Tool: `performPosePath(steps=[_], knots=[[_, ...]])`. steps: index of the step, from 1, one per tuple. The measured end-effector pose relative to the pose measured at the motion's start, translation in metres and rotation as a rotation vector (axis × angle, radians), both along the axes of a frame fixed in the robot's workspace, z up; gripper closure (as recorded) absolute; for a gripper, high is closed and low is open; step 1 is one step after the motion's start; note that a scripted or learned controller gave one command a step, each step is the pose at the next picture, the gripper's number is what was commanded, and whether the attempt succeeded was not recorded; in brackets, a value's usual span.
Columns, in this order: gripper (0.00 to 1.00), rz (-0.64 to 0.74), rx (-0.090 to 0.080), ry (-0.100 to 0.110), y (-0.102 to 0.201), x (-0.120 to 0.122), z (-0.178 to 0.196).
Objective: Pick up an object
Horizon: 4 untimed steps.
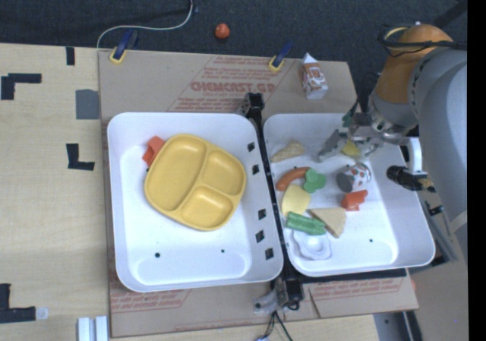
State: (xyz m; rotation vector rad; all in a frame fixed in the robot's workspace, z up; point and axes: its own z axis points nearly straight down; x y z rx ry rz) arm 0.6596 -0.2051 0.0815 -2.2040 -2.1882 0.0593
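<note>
The gripper (343,143) hung low over the right bin (410,244), its jaws apart and holding nothing, so it probably needed to centre on one item, perhaps the yellow piece (350,149) just beside it, before closing.

Single fixed cam above bench (45,180), slanted look down, both bins (121,256) in frame, arm (448,96) entering right
</note>
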Motion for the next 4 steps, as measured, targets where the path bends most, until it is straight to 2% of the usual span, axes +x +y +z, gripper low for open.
performPosePath(steps=[1,2,3,4], knots=[[0.00,0.005,0.000,-0.053,-0.018,-0.069,0.005],[0.00,-0.001,0.001,0.002,0.008,-0.001,0.000],[0.00,0.005,0.000,-0.053,-0.007,-0.063,0.005],[0.00,0.004,0.006,-0.011,0.031,-0.010,0.000]])
